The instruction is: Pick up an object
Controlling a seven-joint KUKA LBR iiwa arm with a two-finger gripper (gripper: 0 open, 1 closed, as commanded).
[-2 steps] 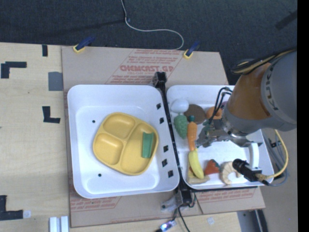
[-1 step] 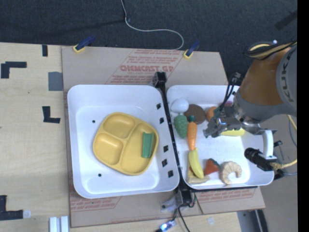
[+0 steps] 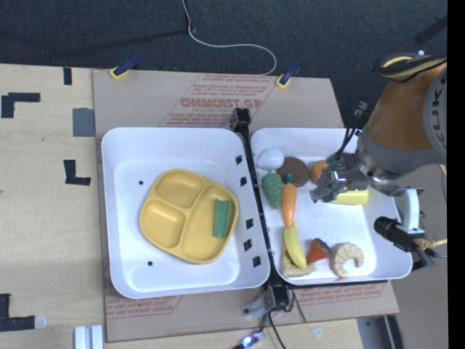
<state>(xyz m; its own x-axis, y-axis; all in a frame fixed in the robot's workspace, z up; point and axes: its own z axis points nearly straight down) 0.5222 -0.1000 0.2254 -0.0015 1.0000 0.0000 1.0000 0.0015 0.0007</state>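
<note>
Bench: pale wooden top (image 3: 43,217) with black angular marks at the frame's left.
Sheet: brown cardboard with red print (image 3: 218,100) lies under both bins, held by yellow-and-blue clamps (image 3: 125,66) along its upper edge.
Room: dark carpet (image 3: 109,13) fills the top of the frame, with a thin white cable (image 3: 218,43) looping across it.
Left bin: shallow white bin (image 3: 116,151) holds a yellow compartment plate (image 3: 174,224) with a green block (image 3: 221,217) in its right compartment.
Right bin: second white bin (image 3: 385,267) holds a white egg (image 3: 271,157), green leafy vegetable (image 3: 272,189), orange carrot (image 3: 289,203), yellow banana (image 3: 293,246), tan shrimp (image 3: 347,257) and a yellow flat block (image 3: 352,196).
My gripper (image 3: 327,187): mid-right of frame, low over the right bin, just left of the yellow block; I cannot tell whether my fingers are spread or closed.
</note>
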